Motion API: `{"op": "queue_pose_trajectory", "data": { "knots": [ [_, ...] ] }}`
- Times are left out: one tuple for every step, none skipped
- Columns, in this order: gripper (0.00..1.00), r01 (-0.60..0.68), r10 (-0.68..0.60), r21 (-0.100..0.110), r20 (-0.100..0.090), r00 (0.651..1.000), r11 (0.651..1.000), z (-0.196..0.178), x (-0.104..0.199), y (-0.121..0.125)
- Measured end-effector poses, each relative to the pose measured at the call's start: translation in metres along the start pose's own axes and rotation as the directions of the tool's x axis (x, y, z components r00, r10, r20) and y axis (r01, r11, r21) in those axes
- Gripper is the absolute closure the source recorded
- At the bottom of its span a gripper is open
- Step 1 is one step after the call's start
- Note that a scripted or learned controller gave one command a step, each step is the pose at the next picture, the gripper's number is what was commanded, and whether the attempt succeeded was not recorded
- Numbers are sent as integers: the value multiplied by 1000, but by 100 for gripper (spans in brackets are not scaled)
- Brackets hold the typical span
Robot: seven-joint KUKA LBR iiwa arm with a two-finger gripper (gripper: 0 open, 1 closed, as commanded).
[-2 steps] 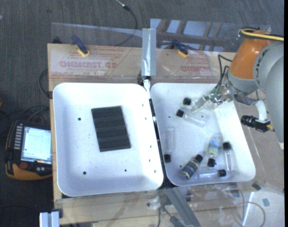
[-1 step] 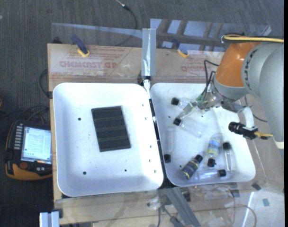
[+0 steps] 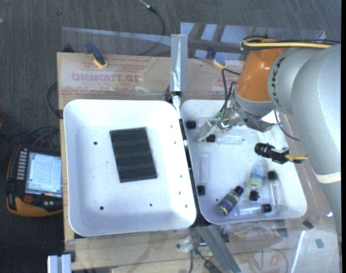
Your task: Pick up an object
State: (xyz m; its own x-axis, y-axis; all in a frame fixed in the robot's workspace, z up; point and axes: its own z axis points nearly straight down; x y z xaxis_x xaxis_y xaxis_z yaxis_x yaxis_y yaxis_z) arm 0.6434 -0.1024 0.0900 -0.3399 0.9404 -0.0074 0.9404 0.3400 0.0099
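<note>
The right bin (image 3: pixel 295 206) holds several small vials and bottles. My gripper (image 3: pixel 221 121) hangs low over this bin's far left part, below the orange wrist band. A clear vial with a black cap (image 3: pixel 206 133) lies right by the gripper tip, and another clear vial (image 3: pixel 232 140) lies just in front of it. Whether either vial touches the gripper is unclear. Nearer the front lie a dark bottle with a yellow label (image 3: pixel 230 200), a clear bottle with a greenish label (image 3: pixel 255 177) and a black-capped vial (image 3: pixel 273 187).
The left bin (image 3: pixel 82 209) holds one black ribbed pad (image 3: pixel 133 154) near its middle. A long clear vial (image 3: pixel 202 174) lies along the right bin's left wall, and a flat vial (image 3: pixel 251 210) rests by the front wall. The grey arm covers the right bin's far right corner.
</note>
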Motion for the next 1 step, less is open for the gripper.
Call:
{"op": "queue_pose_trajectory", "data": {
  "knots": [
    [100, -1, 1, -2, 2, 1000, 1000, -11, -1, 1]
  ]
}}
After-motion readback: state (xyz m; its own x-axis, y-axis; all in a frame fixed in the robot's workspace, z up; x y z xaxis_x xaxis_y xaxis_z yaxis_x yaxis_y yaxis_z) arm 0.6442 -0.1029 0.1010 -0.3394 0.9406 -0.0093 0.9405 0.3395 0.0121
